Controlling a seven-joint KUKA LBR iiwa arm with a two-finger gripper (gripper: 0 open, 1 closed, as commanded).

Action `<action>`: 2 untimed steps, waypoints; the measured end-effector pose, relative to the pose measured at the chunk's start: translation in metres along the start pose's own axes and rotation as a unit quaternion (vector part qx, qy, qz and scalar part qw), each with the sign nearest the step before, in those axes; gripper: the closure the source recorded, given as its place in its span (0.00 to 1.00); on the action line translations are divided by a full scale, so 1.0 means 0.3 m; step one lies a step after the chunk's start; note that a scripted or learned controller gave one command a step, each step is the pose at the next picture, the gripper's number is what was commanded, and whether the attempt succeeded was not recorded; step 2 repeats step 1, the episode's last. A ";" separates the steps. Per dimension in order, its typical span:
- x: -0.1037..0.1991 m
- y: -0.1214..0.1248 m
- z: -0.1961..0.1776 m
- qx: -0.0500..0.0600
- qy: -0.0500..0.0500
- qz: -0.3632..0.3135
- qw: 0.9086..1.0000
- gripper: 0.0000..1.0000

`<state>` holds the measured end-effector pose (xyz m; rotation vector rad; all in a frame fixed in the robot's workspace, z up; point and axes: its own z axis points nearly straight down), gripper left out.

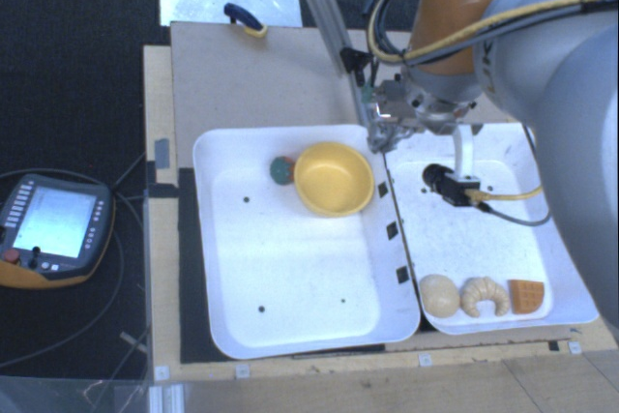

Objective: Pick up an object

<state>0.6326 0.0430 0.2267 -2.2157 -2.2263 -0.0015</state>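
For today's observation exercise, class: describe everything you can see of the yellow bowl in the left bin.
The yellow bowl is round, plain and smooth, plastic by its look, with a thick rolled rim. It sits upright, mouth up, with nothing seen inside it. It rests on the floor of the left bin, near that bin's far right corner, close to the divide between the two bins. A small dark green object lies against its left side. The tool is just beyond its right rim.

Left bin holds a bowl at its far right with a small ball touching the bowl's left side; right bin holds three food pieces in a row along its near edge: a bun, a croissant, a wedge.
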 end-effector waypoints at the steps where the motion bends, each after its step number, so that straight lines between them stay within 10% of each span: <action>1: 0.188 -0.010 0.024 0.000 0.000 0.000 1.000 1.00; 2: 0.188 -0.010 0.024 0.000 0.000 0.000 1.000 1.00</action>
